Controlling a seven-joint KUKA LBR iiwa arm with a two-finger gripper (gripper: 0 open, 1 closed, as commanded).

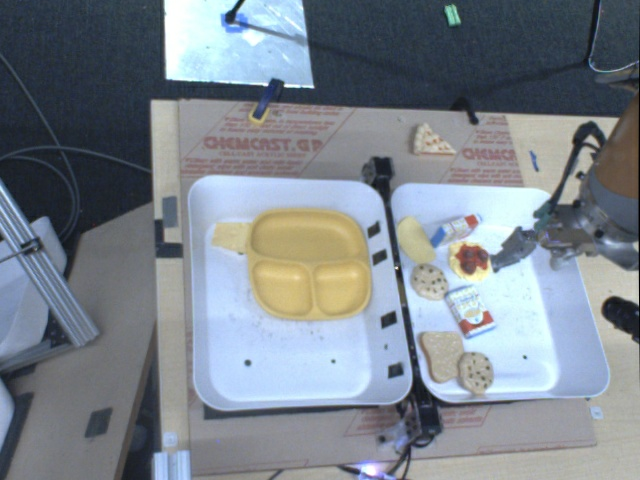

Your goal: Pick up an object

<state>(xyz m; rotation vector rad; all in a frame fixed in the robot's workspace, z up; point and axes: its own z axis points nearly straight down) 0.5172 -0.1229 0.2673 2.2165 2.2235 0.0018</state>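
Nearest your camera: chocolate-chip cookie [476,371] at the front edge of the right bin [570,338], touching a toast slice [441,353] on its left. Behind those, a small red-and-white carton [470,310], a second chip cookie [430,281], a yellow lemon-like piece [415,238], a small tube with blue and red ends [455,230], and a round pastry with red topping [471,261]. You've got the gripper [508,249] just beside that pastry on its right, low over the bin. Can't tell whether the fingers are apart or together, and nothing visibly held.

Left bin [215,348] holds a yellow divided plate [305,264] with a pale flat slice [231,236] poking out at its left.

Both bins sit on a brown printed cardboard sheet [300,138] on the bench; a pizza slice toy [432,141] lies on the cardboard behind the right bin. Dark carpet beyond, with a shiny metal sheet [238,26].

Arm [610,208] comes in from the right, wrist angled down-left toward the pastry.
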